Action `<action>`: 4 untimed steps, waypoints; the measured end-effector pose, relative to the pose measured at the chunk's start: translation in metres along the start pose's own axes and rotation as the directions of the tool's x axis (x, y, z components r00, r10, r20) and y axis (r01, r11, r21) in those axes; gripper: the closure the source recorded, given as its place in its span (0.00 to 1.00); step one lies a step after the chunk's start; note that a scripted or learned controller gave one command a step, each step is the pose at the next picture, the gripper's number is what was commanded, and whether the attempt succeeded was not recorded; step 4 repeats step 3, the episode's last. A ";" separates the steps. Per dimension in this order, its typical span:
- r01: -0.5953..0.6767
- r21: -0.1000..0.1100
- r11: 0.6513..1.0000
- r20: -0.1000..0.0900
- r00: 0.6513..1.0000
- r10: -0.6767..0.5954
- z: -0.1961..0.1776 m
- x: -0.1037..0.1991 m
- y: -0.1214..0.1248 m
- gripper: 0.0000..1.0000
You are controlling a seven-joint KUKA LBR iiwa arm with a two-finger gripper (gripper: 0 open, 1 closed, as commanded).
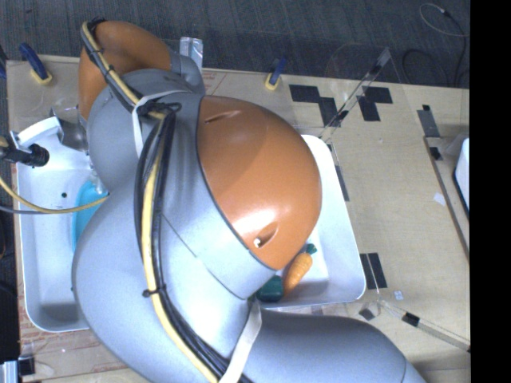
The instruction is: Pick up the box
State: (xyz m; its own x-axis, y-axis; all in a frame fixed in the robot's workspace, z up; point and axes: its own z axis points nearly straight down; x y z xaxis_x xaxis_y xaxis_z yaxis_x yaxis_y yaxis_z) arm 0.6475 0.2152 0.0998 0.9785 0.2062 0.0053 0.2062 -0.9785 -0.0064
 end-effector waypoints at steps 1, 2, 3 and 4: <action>0.262 -0.001 0.965 0.010 0.965 -0.262 -0.093 -0.006 -0.006 1.00; 0.271 0.002 0.962 0.013 0.962 -0.271 -0.102 -0.007 -0.010 1.00; 0.280 0.004 0.960 0.016 0.960 -0.280 -0.111 -0.007 -0.012 1.00; 0.280 0.004 0.960 0.016 0.960 -0.280 -0.111 -0.007 -0.012 1.00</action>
